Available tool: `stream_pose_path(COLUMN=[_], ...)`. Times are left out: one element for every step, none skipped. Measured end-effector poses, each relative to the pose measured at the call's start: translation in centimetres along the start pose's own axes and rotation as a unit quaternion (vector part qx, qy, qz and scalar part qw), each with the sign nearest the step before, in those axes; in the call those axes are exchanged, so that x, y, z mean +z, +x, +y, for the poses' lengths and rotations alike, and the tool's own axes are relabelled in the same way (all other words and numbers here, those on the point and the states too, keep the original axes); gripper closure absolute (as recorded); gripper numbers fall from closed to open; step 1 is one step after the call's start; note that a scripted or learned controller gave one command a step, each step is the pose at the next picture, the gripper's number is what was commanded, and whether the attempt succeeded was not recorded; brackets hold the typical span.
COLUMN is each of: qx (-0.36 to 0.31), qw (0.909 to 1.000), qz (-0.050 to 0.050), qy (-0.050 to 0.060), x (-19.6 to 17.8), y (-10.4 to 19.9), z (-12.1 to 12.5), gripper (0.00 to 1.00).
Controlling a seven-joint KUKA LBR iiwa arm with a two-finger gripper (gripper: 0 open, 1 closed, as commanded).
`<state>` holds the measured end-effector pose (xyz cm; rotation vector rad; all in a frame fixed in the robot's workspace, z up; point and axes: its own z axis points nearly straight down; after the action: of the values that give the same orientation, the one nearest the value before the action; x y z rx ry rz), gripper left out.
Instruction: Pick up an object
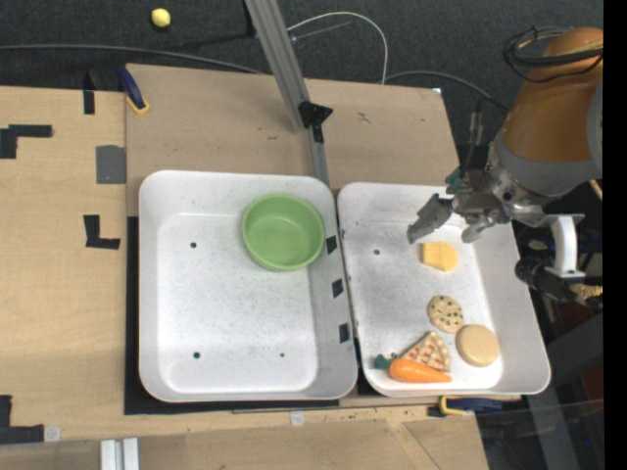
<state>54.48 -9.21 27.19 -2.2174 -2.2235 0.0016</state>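
A pale yellow cheese wedge (440, 256) lies in the right bin (377, 292), near its far edge and toward the right side. The gripper (453, 229) hangs just above it, fingers spread apart with nothing between them. Toward the near right corner sit a speckled cookie (445, 312), a tan round biscuit (477, 345), a pizza slice (427, 352) and a carrot (416, 370). A green bowl (282, 231) rests in the left bin (167, 292).

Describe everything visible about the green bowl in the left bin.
The green bowl is round, pale green with a smooth, plastic-like look, a thick rim and a slightly darker hollow. It stands upright, mouth up, with nothing visible inside. It sits on the floor of the left bin, toward the far right corner, close to the wall beside the right bin. Nothing else touches it.
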Motion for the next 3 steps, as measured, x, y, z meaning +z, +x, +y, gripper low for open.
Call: stream_pose_path(qx=[0.0, 0.0, 0.001], qw=[1.0, 1.0, 1.0], qz=[0.0, 0.0, 0.0], qy=[0.0, 0.003, 0.003], x=[0.0, 6.4, 12.4], y=[0.0, 0.5, -0.3], z=[0.0, 0.0, 0.0], gripper=[0.0, 0.0, 0.0])
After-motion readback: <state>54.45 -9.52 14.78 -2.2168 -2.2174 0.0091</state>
